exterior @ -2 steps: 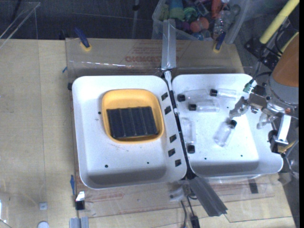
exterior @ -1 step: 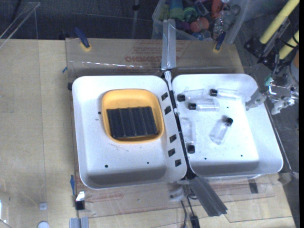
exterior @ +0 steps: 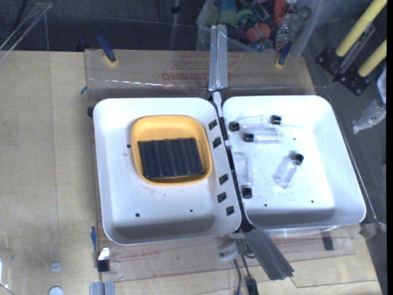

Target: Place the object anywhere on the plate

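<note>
On the desk (exterior: 43, 165) we see the left bin (exterior: 110, 165) holding a yellow plate (exterior: 171, 125) with a dark ridged insert (exterior: 171, 157). In the right bin (exterior: 319, 183) lie four clear vials (exterior: 286, 169), well apart from the plate. The pincer's state we cannot tell.
</note>
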`<action>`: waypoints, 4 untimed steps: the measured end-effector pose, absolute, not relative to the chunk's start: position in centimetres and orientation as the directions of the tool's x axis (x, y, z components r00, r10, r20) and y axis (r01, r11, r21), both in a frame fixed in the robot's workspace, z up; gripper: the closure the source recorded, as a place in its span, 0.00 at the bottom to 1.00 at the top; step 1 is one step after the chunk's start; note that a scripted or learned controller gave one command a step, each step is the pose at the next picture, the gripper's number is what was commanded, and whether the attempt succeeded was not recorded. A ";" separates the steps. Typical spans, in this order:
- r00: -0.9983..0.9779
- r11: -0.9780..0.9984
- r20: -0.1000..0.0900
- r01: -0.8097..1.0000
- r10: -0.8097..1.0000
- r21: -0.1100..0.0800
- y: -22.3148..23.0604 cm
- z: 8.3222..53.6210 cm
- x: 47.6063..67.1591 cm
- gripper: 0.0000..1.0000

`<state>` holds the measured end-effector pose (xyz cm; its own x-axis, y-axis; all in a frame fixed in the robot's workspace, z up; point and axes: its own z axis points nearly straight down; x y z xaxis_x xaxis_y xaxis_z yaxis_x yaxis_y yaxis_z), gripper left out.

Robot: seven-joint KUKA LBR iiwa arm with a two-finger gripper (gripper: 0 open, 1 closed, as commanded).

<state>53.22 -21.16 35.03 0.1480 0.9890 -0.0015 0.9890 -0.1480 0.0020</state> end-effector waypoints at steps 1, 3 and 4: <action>0.195 -0.195 0.000 0.981 0.981 -0.002 -21.1 34.5 51.2 0.00; 0.203 -0.203 0.000 0.979 0.979 0.001 -21.6 31.0 49.0 0.00; 0.211 -0.211 0.000 0.978 0.978 0.002 -21.9 31.3 49.9 0.00</action>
<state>49.92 -21.86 31.32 0.2106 0.9776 -0.0004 0.9776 -0.2106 0.0019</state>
